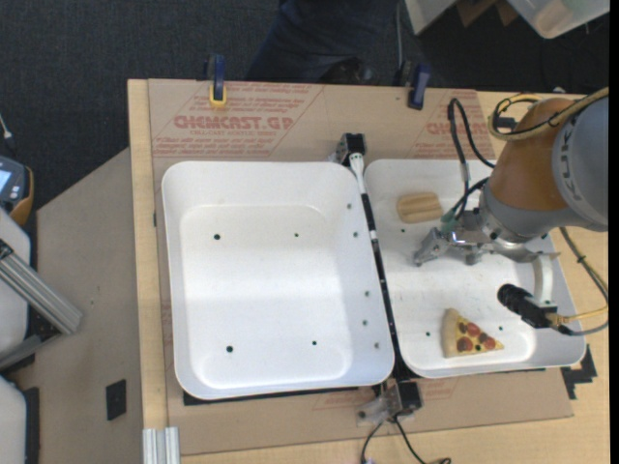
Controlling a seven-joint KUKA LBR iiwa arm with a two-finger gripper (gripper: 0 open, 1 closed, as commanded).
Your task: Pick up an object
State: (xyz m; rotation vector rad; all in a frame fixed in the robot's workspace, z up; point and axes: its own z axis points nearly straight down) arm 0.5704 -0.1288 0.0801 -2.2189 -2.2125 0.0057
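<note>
Hand (432, 247) spread open, empty, low in right bin (418, 354) beside wooden block (419, 207).

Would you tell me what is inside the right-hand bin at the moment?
The right bin holds a tan wooden block and a toy pizza slice, with the gripper between them. The arm covers the bin's right part.

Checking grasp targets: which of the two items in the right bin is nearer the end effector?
The tan wooden block, just above the end effector; the pizza slice lies farther, toward the bin's near edge.
</note>
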